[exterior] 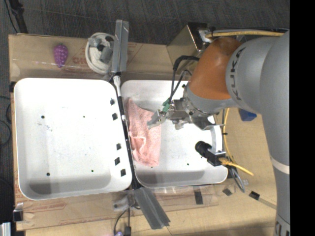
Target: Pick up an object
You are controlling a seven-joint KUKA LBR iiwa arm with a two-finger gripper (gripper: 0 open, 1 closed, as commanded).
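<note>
Claw (158, 118) over pink cloth (143, 136) in right bin (197, 173) — finger state indeterminate; nothing lifted yet.

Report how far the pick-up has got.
Done: the arm has reached over the right bin, and its hand sits at the edge of the pink cloth. In hand: closing in on that cloth. Left: the grasp and the lift, since the cloth lies flat along the bin's left side.
</note>
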